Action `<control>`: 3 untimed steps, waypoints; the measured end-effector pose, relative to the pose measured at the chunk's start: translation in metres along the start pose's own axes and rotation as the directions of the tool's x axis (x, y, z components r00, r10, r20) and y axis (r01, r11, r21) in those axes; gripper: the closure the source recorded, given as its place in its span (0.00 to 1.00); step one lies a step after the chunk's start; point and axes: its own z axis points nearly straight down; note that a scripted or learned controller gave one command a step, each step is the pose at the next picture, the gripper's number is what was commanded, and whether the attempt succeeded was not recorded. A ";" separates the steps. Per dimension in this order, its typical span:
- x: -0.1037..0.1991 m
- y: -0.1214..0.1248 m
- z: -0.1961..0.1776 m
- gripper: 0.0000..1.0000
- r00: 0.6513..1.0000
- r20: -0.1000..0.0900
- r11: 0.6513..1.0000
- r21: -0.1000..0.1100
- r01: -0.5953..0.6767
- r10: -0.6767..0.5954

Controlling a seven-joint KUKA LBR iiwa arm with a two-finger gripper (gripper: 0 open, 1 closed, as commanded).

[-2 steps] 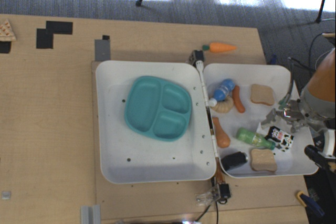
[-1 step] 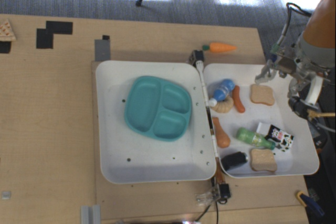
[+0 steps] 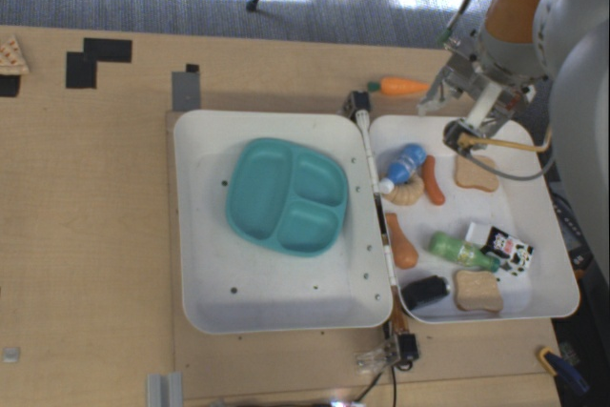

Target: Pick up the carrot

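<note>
- carrot (image 3: 401, 88): lies flat on the table (image 3: 86, 234), outside both bins, just past the 12 o'clock rim of the right bin (image 3: 564, 298); green top points to 9 o'clock, orange tip to 3 o'clock
- hand (image 3: 465, 100): just beside the carrot at its 3 o'clock, over the right bin's top edge; cannot tell if it is spread or pressed together, nor if it touches the carrot tip
- progress: carrot not lifted and nothing seen in the hand; approach looks nearly done, but grasp and lift are left
- likely next: line up over the carrot's middle, close, raise
- right bin, crowded: blue bottle (image 3: 411, 161) at 10 o'clock resting on a tan bun (image 3: 408, 194); sausage (image 3: 434, 181) just at the bottle's 3 o'clock; bread slice (image 3: 475, 175) at 1 o'clock; orange drumstick-like piece (image 3: 404, 246) at 8 o'clock, a possible look-alike for the carrot
- also there: green bottle (image 3: 459, 251) at centre-low, milk carton (image 3: 503, 249) at its 3 o'clock, black item (image 3: 424, 291) at 7 o'clock, toast (image 3: 478, 292) at 6 o'clock
- left bin (image 3: 212, 286): one teal divided plate (image 3: 286, 195), its compartments bare
</note>
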 end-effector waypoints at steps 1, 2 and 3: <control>-0.059 0.019 0.079 0.00 0.998 0.010 0.998 0.006 -0.066 0.066; -0.093 0.050 0.157 0.00 1.000 0.000 1.000 -0.005 -0.021 0.021; -0.137 0.033 0.157 0.00 0.986 0.003 0.986 -0.001 0.167 -0.167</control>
